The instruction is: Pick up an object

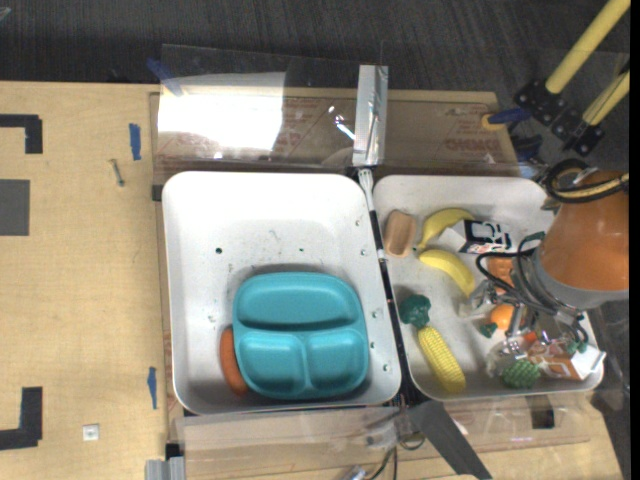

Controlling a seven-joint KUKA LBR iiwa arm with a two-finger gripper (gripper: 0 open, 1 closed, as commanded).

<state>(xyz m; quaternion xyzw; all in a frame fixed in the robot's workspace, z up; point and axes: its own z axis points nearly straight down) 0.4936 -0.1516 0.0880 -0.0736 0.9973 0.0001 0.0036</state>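
The arm (590, 243), with its orange band, reaches into the right bin (520, 196) from the right, and its wrist hangs over that bin's right side. The gripper (520, 333) is low among the toys at the bin's near right corner. Cables and clutter hide its tips, so whether the jaws are open or closed, or have anything between them, cannot be told.

Taking the right bin as the landmark: against its left wall near the far end lies a tan bread piece (399, 232). Just right of that, a yellow banana (443, 223) curves along the far side, and a second banana (448, 268) lies nearer the middle. A dark green broccoli piece (415, 310) sits by the left wall at mid-length, and a yellow corn cob (440, 358) lies just in front of it, towards the near edge. A small orange item (500, 317) rests beside the gripper, and a green leafy toy (520, 372) lies at the near right corner, just below the gripper.

The left bin (200, 268), touching the right bin's left wall, holds an upturned teal divided tray (300, 336) in its near half, with an orange object (230, 360) showing beneath the tray's left edge. Both bins stand on the tabletop (70, 268).
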